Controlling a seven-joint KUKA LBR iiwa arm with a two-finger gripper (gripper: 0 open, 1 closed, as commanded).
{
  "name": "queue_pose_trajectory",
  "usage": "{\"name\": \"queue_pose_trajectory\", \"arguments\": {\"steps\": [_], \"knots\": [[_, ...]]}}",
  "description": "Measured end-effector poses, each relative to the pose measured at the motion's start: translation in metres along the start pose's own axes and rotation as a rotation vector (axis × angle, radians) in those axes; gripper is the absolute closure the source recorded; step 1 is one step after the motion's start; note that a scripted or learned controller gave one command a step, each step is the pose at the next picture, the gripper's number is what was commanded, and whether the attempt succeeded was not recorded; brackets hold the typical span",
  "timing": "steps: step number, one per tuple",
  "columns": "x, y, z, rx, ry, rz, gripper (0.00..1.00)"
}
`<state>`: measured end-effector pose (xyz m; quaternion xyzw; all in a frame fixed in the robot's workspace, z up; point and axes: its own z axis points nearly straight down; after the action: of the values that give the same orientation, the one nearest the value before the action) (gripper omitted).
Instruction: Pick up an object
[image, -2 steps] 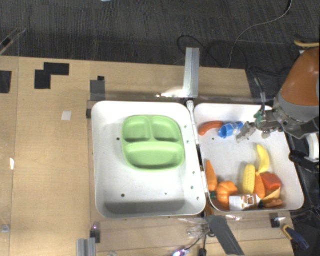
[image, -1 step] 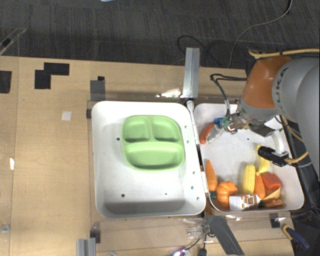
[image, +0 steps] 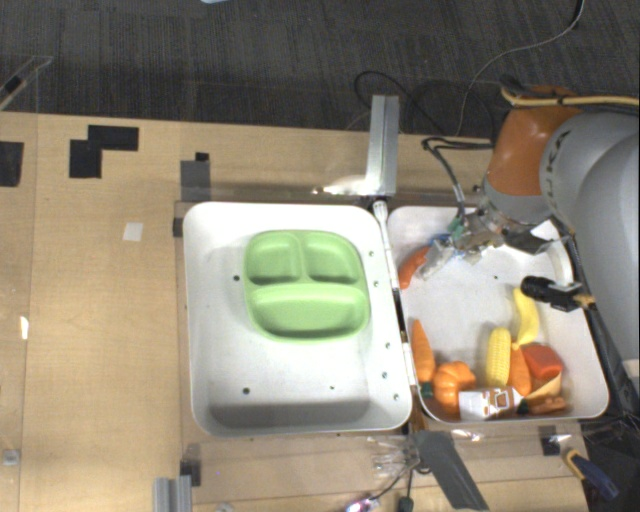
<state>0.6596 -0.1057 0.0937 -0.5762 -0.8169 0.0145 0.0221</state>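
Hovering jaws (image: 447, 250), state unclear, near right bin (image: 600, 400) far-left edge, above carrot (image: 411, 267)

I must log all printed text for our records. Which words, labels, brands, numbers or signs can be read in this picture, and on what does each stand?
No text can be read.
The small carton at the right bin's front edge has a white label: too small and blurred to read.

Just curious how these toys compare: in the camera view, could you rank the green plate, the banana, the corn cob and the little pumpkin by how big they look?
Largest to smallest:
1. green plate, by far
2. banana and corn cob, too alike to rank
3. pumpkin, roughly
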Motion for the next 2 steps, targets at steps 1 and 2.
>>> {"name": "queue_pose_trajectory", "arguments": {"steps": [1, 2], "knots": [[-0.022, 0.001, -0.065, -0.058, -0.024, -0.006, 0.00], [-0.021, 0.003, -0.078, -0.064, -0.029, -0.014, 1.00]]}}
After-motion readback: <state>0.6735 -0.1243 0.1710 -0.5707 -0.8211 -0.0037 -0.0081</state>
